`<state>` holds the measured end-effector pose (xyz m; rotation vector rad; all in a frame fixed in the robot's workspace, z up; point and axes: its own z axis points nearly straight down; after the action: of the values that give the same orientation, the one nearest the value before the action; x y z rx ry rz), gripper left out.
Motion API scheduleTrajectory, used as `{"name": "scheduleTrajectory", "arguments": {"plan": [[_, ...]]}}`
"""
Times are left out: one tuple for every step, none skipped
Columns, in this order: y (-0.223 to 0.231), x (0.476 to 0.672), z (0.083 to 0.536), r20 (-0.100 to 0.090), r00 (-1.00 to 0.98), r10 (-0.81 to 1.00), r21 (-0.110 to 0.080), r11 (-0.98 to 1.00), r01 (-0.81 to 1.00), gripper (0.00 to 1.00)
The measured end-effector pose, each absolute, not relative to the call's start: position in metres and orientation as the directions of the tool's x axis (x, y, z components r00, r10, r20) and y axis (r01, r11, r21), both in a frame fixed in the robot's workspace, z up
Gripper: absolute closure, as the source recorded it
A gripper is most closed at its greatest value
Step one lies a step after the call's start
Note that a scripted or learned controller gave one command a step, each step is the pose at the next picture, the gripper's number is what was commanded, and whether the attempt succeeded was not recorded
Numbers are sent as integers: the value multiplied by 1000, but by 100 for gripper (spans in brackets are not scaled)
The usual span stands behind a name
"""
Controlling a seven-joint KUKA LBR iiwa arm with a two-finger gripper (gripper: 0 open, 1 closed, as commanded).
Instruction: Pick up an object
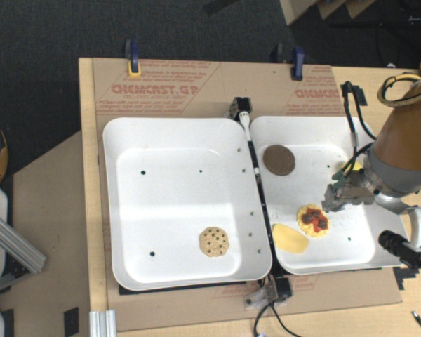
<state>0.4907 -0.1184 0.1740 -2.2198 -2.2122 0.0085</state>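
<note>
Mini pizza [313, 220] (red topping) in right bin [351, 255], gripper [335, 201] touching its edge; finger state unclear. Advice: centre over pizza before closing, avoid yellow slice [290, 239] beside.

Scene is being lit brightly and evenly from overhead. The white bins [175, 160] are being rendered near overexposed, with surface detail being washed out across their floors. Soft, short shadows are being cast under the bin rims and beside the arm [407, 153]. The dark floor at top is being lost in shadow. Fine detail is being softened throughout; printed lettering on the board [158, 86] is being kept just readable.
</note>
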Motion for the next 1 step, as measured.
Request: {"name": "scheduleTrajectory", "arguments": {"plan": [[-97,491,199,-1,-2,1000,3,2,1000,100]]}}
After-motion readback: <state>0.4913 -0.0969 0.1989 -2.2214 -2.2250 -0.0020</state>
